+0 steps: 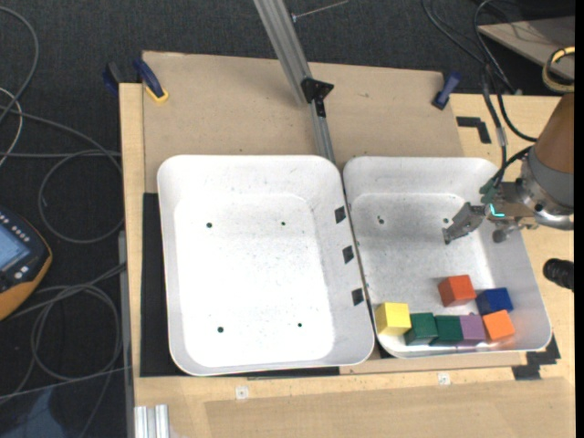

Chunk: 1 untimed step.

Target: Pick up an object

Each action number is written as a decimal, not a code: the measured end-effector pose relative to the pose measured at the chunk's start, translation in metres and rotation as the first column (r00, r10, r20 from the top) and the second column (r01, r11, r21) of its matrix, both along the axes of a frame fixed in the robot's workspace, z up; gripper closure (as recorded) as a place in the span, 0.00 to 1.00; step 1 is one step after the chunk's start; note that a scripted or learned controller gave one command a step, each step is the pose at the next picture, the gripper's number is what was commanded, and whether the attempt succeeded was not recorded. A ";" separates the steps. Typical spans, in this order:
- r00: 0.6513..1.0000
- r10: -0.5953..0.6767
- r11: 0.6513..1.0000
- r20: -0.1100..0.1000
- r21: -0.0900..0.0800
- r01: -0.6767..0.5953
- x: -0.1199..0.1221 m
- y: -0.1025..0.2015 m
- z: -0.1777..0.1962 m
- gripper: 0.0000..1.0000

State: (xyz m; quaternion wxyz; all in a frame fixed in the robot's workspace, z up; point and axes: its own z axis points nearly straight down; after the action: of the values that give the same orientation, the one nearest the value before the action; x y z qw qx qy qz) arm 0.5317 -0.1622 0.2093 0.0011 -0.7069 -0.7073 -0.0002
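Near edge of right bin [538,272]: blocks clustered along front wall — yellow block [394,317], two green blocks [435,328], purple block [472,327], orange block [498,324], blue block [494,300], red-orange block [456,289] just behind row. All resting on bin floor; none lifted.

Further back: gripper [478,224] over right bin mid-section, apart from cluster. Fingers spread, nothing between them.

Left bin [173,245]: bare floor.

Judgement: pick not yet made; approach, descent, closure, lift all remain.

bins [246,176]: white plastic, speckled | bench [237,99]: matt wood | pole [283,35]: metal
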 end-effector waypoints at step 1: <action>1.000 -0.001 1.000 -0.006 0.001 0.001 0.002 0.004 -0.063 0.00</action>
State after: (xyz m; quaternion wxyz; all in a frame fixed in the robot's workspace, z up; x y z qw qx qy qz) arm 0.5337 -0.1586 0.1466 0.0037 -0.7072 -0.7070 0.0017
